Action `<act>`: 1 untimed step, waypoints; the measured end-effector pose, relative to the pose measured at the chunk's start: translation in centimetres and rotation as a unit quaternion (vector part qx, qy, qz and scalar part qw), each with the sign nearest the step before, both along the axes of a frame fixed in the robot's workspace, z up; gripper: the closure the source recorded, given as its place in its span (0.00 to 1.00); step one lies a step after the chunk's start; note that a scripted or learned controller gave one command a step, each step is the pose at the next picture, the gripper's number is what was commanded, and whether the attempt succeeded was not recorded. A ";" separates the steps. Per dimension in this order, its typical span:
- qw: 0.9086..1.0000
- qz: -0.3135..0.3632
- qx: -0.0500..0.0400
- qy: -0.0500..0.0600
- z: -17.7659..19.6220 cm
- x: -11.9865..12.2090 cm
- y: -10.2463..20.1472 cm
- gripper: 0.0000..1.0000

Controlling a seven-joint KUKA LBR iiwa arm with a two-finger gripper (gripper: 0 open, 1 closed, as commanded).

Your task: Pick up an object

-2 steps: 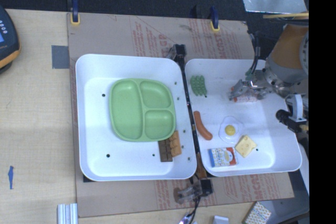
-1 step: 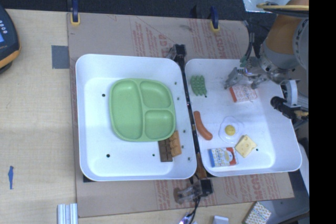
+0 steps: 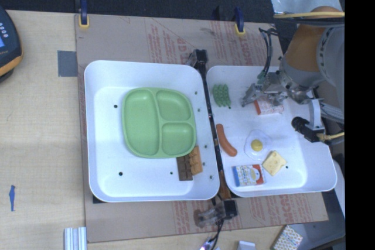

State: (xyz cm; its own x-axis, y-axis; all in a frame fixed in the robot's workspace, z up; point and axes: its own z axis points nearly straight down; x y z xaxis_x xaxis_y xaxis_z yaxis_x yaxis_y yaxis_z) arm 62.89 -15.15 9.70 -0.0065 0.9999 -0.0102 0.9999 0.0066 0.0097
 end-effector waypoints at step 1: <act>1.000 0.001 0.000 -0.001 1.3 0.2 -0.2 1.00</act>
